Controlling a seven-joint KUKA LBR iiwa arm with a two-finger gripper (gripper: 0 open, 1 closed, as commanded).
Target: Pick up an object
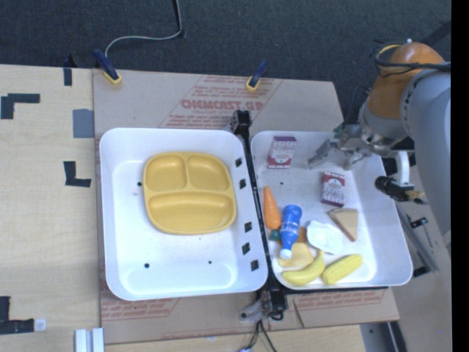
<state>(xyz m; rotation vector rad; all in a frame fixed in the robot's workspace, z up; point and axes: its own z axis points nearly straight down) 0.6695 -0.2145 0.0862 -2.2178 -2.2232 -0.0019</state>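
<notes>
while the gripper [327, 152] is being held over the far part of the right bin [388, 229], its two fingers are being shown spread apart with nothing between them, so nothing is being carried and the step in hand is being judged as the approach to a first grasp. seen from the camera view, the pickable things are all lying in that right bin: a small red-and-white box [282, 152] is sitting just left of the fingertips, a second red carton [333, 188] is lying just below them, and a carrot [271, 208], a blue bottle [290, 224], a sandwich wedge [345, 223], a banana [305, 268] and a corn cob [341, 268] are being crowded together toward the near edge. the left bin [117, 218] is being occupied by a yellow divided plate [190, 193]. for a clean pick, one of the two cartons is being favoured as the target, since each is lying apart from its neighbours; the fingers are best being centred over its narrow sides before any descent, and the tight cluster near the front is being avoided, where a neighbour is likely to be nudged or caught along with the target.
</notes>
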